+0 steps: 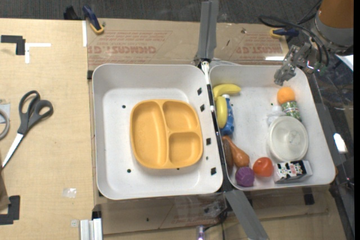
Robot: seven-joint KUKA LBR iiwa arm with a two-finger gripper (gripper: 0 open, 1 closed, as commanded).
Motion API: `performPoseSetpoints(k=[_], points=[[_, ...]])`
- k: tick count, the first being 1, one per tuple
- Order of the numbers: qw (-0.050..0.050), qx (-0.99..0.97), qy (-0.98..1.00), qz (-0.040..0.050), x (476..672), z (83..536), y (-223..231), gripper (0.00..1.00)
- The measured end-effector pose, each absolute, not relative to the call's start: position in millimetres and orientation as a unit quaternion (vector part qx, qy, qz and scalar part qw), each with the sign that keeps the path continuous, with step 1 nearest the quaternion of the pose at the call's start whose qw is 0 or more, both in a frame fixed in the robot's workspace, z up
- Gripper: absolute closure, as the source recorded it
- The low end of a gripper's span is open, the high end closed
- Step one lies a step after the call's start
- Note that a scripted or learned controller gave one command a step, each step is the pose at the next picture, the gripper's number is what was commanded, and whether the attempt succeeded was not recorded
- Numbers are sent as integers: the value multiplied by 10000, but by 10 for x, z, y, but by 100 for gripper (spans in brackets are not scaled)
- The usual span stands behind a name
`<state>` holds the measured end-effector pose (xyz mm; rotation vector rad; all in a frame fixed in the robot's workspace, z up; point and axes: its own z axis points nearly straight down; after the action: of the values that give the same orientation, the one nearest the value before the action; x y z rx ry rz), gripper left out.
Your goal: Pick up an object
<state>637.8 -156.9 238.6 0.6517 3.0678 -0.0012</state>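
The claw (288,69) hangs over the right bin's (253,78) far right corner, just above the carrot (287,99); I cannot tell its state. That bin also holds 2 bananas (225,99), a white bowl (288,139), a tomato (262,166) and a purple fruit (244,176). A yellow tray (166,134) fills the left bin (109,137).

Bright, even overhead light, soft shadows, mild glare on white bins (107,137).
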Motion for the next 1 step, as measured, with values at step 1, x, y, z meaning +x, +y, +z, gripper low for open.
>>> performPoseSetpoints(k=[1], points=[[12, 645, 9979, 1, 5942, 1186, -1616, 100]])
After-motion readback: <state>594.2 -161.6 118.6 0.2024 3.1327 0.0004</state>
